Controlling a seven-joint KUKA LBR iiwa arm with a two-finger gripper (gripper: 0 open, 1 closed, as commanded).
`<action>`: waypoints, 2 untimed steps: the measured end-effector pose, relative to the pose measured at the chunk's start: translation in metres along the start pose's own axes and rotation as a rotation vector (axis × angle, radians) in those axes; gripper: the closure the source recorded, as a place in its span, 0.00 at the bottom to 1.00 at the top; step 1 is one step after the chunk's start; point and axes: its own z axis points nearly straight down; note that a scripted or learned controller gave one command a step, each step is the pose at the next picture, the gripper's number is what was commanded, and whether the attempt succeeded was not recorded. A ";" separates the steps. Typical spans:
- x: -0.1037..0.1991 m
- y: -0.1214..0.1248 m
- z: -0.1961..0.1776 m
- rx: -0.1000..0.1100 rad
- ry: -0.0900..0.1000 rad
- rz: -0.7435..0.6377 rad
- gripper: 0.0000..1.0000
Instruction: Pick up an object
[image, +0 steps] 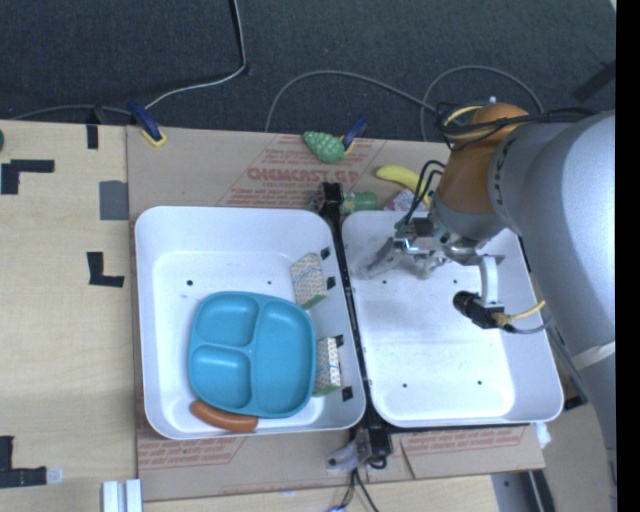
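The grey arm (560, 200) reaches in from the right, its pincer (385, 262) low over the upper part of the right bin (450, 380); whether it is open or closed cannot be told. Left of the pincer, the left bin (170, 260) holds a blue divided plate (252, 352), two small packets (308, 275), and an orange sausage (224, 417).

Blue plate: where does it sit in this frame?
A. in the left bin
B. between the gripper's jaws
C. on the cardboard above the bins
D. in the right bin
A: the blue plate lies flat on the floor of the left bin, with an orange sausage at its lower edge, while the gripper is over the right bin.
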 end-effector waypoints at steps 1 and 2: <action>0.007 0.029 0.004 -0.003 0.000 0.000 0.00; 0.007 0.028 0.004 -0.003 -0.002 0.000 0.00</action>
